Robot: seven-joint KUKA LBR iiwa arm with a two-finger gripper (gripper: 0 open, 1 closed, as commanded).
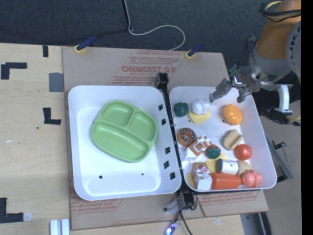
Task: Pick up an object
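My gripper (pixel 230 92) hangs open over the far edge of the right bin (pixel 261 131), its two fingers spread with nothing between them. Just below it lies an orange toy fruit (pixel 233 114). To its left sit a white-and-yellow toy (pixel 199 111) and a dark green round toy (pixel 181 109). Further toward the front lie a brown doughnut (pixel 186 136), a bread roll (pixel 231 139), a red tomato (pixel 242 152), a small green-topped piece (pixel 212 152), an orange carrot-like toy (pixel 226 181) and a pink toy (pixel 251 178).
The left bin (pixel 83 146) holds a green divided plate (pixel 124 130). A black divider with clips (pixel 168 131) runs between the bins. Both bins rest on a cardboard sheet (pixel 142 67); a white cable (pixel 156 31) lies behind it.
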